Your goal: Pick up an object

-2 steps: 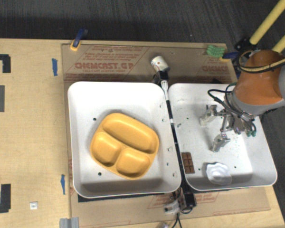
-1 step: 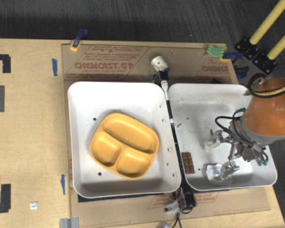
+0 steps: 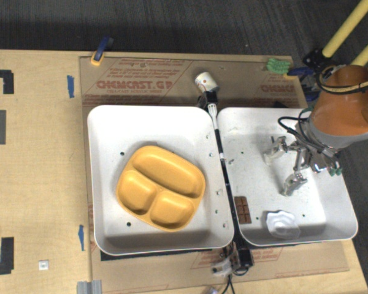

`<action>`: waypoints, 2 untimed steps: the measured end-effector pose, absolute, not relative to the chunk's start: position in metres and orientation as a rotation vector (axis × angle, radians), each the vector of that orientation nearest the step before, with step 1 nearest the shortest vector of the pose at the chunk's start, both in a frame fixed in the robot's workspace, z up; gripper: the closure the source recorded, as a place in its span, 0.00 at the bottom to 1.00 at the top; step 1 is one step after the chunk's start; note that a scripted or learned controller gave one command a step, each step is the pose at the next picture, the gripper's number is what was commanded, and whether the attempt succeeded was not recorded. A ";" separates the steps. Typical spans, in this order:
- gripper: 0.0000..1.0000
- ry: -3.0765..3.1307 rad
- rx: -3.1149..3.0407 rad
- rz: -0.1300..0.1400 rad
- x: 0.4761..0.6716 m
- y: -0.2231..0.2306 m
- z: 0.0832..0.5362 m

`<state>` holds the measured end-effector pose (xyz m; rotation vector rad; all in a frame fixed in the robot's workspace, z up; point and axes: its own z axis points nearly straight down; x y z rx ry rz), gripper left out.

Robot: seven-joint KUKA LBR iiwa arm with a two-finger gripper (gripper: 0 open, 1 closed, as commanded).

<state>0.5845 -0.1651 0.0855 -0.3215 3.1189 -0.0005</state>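
A yellow three-compartment tray (image 3: 161, 186) lies upside down in the left bin (image 3: 104, 127). In the right bin (image 3: 245, 124), a small brown chocolate-like bar (image 3: 242, 209) lies near the left wall and a crumpled white object (image 3: 281, 222) rests near the front wall. My gripper (image 3: 284, 167) hangs over the right bin's right half, fingers spread apart, with nothing between them. One fingertip (image 3: 292, 182) is low near the bin floor, above the white object. The orange band (image 3: 343, 106) of the arm is at the right edge.
A cardboard sheet (image 3: 141, 78) lies under both bins. A black divider strip (image 3: 218, 146) runs between the bins, with a white knob (image 3: 203, 79) at its far end. Yellow poles (image 3: 349, 20) slant at the top right.
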 end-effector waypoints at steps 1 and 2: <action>0.00 3.123 -0.273 0.000 0.632 -0.174 0.086; 0.00 3.103 -0.472 0.001 0.558 -0.129 0.132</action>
